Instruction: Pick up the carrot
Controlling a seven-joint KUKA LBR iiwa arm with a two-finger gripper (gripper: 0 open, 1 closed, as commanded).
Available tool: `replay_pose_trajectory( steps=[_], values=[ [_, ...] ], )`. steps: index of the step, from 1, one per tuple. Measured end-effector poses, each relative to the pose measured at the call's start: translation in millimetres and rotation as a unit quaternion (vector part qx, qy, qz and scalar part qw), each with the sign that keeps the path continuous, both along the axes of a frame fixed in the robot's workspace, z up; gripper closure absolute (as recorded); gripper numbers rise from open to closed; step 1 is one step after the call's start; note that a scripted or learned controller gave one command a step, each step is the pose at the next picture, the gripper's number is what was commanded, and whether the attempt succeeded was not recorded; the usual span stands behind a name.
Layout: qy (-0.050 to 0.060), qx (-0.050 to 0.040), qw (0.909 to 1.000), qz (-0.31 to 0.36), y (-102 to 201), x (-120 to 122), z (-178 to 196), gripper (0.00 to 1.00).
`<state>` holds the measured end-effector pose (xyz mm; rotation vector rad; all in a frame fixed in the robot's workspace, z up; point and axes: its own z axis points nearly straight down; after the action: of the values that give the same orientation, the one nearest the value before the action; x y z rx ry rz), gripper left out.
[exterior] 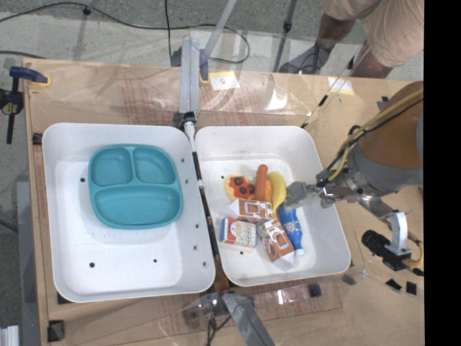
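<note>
The carrot (261, 180) is a short orange stick lying upright in the picture, in the middle of the right bin (311, 144). A yellow banana (278, 191) touches its right side and a flat orange toy with dark spots (238, 187) lies to its left. My gripper (298, 192) reaches in from the right, low over the bin, just right of the banana and a short way from the carrot. Nothing shows in its grasp.
Below the carrot lie three small brown-and-white cartons (248, 210) (238, 232) (276, 241) and a blue packet (292, 230). The left bin (65, 265) holds a teal divided plate (135, 185). A person stands beyond the bench at the top right.
</note>
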<state>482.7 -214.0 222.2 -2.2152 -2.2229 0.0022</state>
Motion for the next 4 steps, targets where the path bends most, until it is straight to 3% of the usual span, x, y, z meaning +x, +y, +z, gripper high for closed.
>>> replay_pose_trajectory(
  steps=[1, 2, 3, 4],
  values=[
    [0.001, -0.0005, 1.0000, -0.005, 51, 64, -85, 0.00],
    [-0.002, -0.0013, 0.9952, -0.098, 14, 102, -73, 0.00],
    [-0.002, -0.0012, 0.9976, 0.070, 39, 150, -135, 0.00],
    [-0.002, -0.0011, 0.9555, 0.295, 10, 107, -87, 0.00]
  ],
)
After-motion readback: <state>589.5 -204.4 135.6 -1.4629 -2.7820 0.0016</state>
